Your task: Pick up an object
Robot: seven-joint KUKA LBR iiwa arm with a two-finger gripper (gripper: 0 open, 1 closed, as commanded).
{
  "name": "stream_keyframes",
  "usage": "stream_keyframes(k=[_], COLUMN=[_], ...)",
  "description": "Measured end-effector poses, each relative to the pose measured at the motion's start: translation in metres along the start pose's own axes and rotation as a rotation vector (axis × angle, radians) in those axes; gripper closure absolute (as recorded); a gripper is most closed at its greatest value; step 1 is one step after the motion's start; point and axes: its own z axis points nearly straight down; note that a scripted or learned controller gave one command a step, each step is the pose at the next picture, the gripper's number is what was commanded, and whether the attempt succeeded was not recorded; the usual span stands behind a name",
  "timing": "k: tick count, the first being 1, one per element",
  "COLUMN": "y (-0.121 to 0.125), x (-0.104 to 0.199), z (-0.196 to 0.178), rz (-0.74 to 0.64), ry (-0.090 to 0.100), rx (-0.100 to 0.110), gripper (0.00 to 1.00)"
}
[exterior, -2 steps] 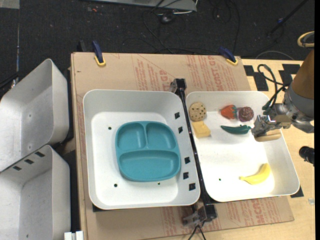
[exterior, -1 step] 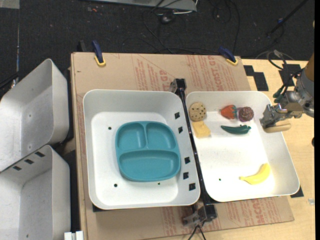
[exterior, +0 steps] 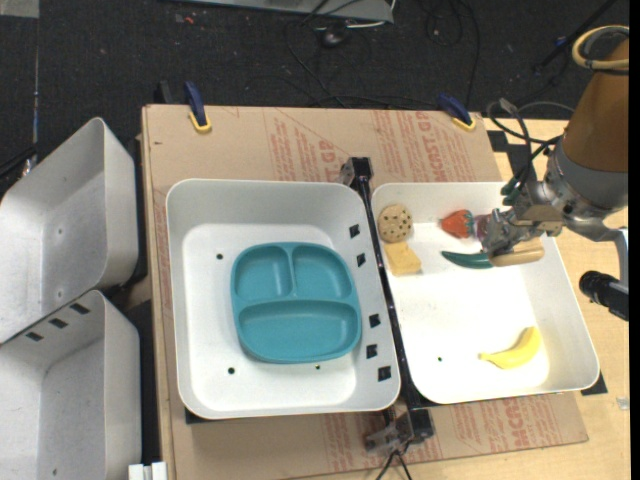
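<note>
The red object lay near the far wall of the right bin, just beside the gripper. Whether the gripper was spread or pinching, I could not tell. A good grasp needed centring over one item, clear of the green piece.

The arm comes in from the right edge of the camera view, its upper section showing the orange band, with a grey segment below it narrowing toward the wrist. From there the wrist bends leftward and down at a slant. Cables loop along the wrist's upper side. The end effector sits low (close to the surface beneath it, though contact cannot be judged from this angle), pointing toward the left. Its metal body is compact and cluttered, and detail there is blurred.
</note>
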Motion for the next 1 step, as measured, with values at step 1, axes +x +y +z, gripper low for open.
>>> stream_keyframes(k=[1], y=[0.0150], x=[0.0499], z=[0.0186], rz=[0.000], ry=[0.000], rx=[0.001], gripper=[1.00])
